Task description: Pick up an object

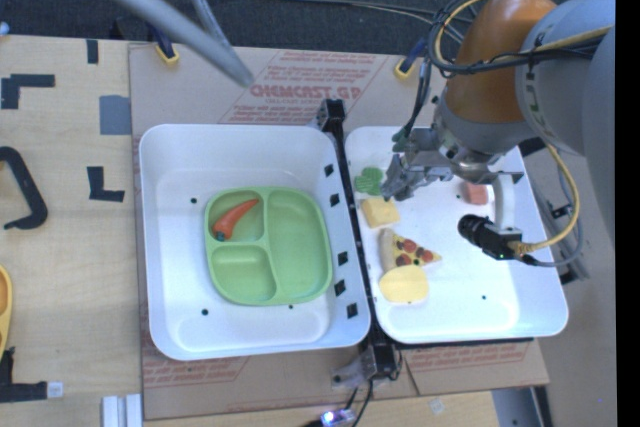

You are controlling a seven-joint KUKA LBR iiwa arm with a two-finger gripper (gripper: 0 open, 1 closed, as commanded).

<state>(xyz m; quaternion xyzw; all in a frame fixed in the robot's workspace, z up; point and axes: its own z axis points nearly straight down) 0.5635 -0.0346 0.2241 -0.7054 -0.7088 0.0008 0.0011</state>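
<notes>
One small yellow block (379, 212) lies at the left edge of the right bin (500, 315), just below and a touch left of my claw (400, 177), the green piece (370, 181) beside it, and I cannot tell whether my claw is spread or pressed together

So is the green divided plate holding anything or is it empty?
Holding one thing: an orange carrot lies in the green divided plate's upper-left compartment.

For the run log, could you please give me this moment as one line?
arm: over right bin | gripper: low beside green piece and yellow block | carrot: in green tray, left bin
</notes>
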